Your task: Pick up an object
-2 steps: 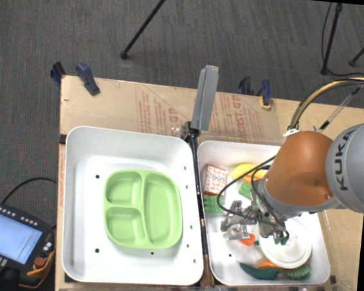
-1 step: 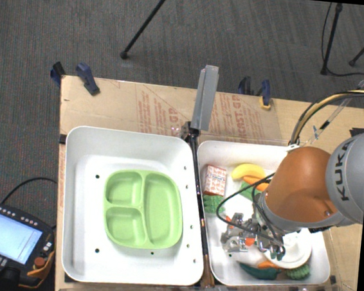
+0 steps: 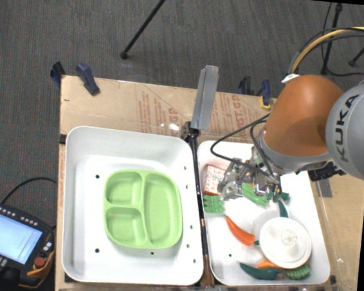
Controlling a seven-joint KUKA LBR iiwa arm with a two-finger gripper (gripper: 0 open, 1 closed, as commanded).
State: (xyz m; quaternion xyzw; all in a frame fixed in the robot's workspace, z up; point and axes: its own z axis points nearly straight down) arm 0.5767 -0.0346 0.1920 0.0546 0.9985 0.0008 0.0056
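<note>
My gripper [image 3: 242,185] hangs low over the upper middle of the right bin [image 3: 323,244], under the orange wrist band. A green toy piece [image 3: 255,194] lies right at its tip, touching or just below it; I cannot tell which. A red-and-white packet [image 3: 214,175] sits just left of the gripper. Below it lie a green ridged item [image 3: 213,205] and an orange carrot [image 3: 240,230]. A white round lid [image 3: 285,241] rests at the lower right, with a teal pepper [image 3: 256,270] and a green ridged piece [image 3: 298,272] along the front wall.
The left bin [image 3: 83,163] holds a light green divided plate [image 3: 143,208]. A grey upright post [image 3: 205,99] stands behind the wall between the bins. A teach pendant [image 3: 7,239] lies at the lower left, off the bench.
</note>
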